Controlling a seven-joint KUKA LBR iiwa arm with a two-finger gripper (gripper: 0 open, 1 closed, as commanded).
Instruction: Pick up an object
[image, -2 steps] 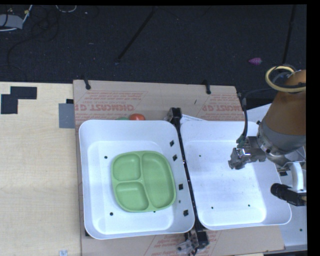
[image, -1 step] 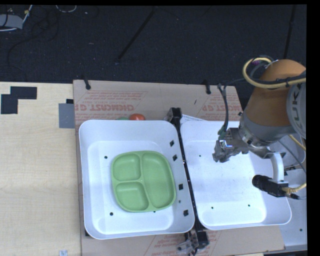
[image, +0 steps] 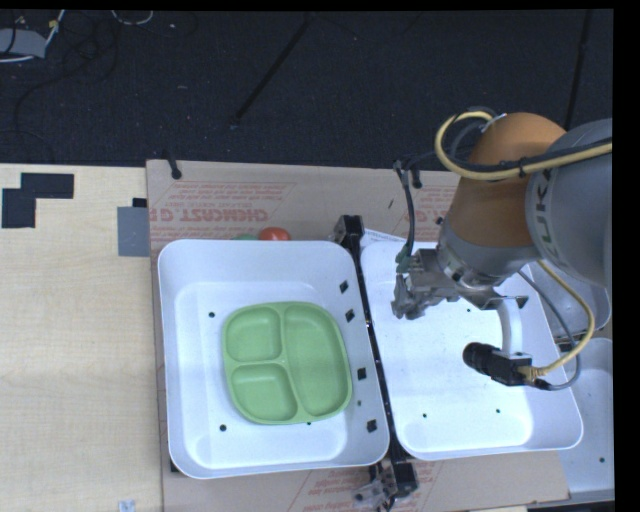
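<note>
Over the right bin (image: 470, 420), near its far-left corner, is where I, the gripper (image: 410, 303), hang, pointing down at the white floor close to the black strip (image: 365, 340) between the bins. Grip state: cannot tell from this angle. The wrist housing and dark hardware blur together, so open or closed is left unrecorded.

Arm (image: 560, 210) comes in from the right, orange band (image: 505, 190) just above me.

Plate (image: 287, 360) — green, three compartments, lying flat — sits about mid-floor in the left bin (image: 190, 420), well apart from me, across the strip.

Red round thing (image: 273, 235) lies outside, on the cardboard (image: 300, 200), just behind the left bin's far rim. Cardboard rests on the pale bench (image: 70, 350).
</note>
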